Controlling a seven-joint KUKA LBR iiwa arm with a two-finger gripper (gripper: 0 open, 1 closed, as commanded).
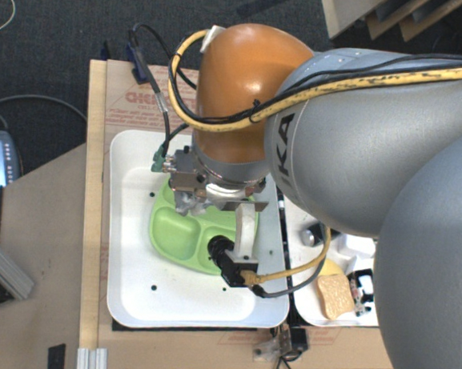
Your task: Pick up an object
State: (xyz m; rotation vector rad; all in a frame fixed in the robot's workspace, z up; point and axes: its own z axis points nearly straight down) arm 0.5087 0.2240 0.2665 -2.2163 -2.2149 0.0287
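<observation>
1. We see the grey arm [380, 136] reaching in from the right, its orange band [240, 84] hanging over the left bin [125, 291].
2. The gripper [201, 201] points down into that bin, right above a light green divided tray [174, 235].
3. We cannot tell how the tool is set: the wrist hides most of it, and nothing shows as gripped.
4. The green tray lies flat on the bin floor, in the middle and toward the bin's right side. Its upper part is hidden under the wrist; its rounded lower-left compartment is in plain sight.
5. A white bracket [246, 229] and a black connector [228, 261] on the tool sit over the tray's right portion.
6. A yellow-and-black cable [385, 77] runs along the arm and loops around the orange band; another yellow cable [295, 278] curves out from the black connector.
7. In the right bin [316, 312], just past the wall between the two bins, we see a tan, sponge-like block [335, 295], with a small dark object [359, 286] beside it that we cannot make out.
8. Both bins rest on a brown cardboard sheet [96, 208] with red print near its upper edge.
</observation>
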